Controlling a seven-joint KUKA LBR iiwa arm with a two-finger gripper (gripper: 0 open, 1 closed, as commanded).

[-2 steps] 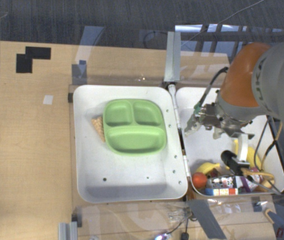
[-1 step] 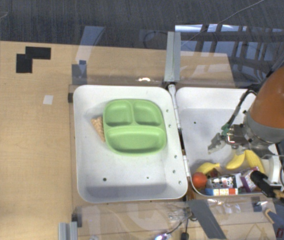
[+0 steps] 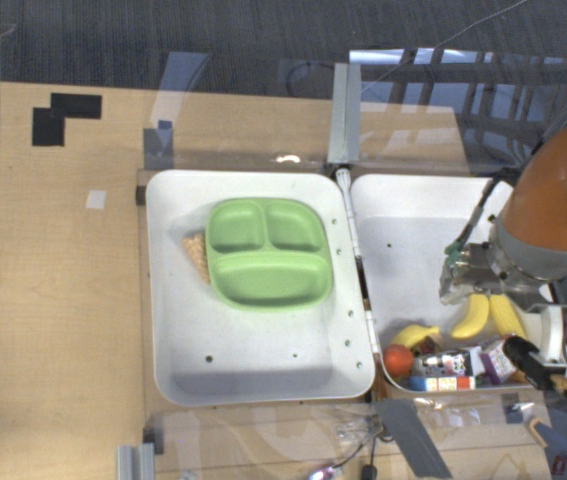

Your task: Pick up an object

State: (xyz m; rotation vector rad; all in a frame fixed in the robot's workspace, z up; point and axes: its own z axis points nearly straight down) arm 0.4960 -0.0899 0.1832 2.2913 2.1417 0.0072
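The grey arm with its orange band reaches in from the right, and its gripper [image 3: 471, 280] hangs low over the right-hand shallow white plastic bin [image 3: 403, 238], just above a bunch of yellow bananas [image 3: 487, 315] lying towards that bin's near right. Whether the fingers are open or closed cannot be told from this angle, since the wrist housing covers them; nothing can be seen held.

The bananas look the likeliest target. They lie at the edge of a tight cluster along the bin's near wall: a small red round fruit [image 3: 397, 359], a smaller yellow curved piece [image 3: 415, 337] beside it, and a few small printed packets [image 3: 460, 364] to their right. To do the grasp well, the gripper probably needs to come down squarely over the thickest part of the bunch, spanning it across its narrow width, so that the curved skin does not slip out sideways. Crowding from the packets is the main risk.

The left-hand white bin [image 3: 173, 358] holds a green divided plastic plate [image 3: 267, 253] with a tan textured item [image 3: 196, 256] tucked at its left edge. Both bins sit on a pale wooden surface [image 3: 53, 268]; dark carpet [image 3: 213, 18] lies beyond the far edge
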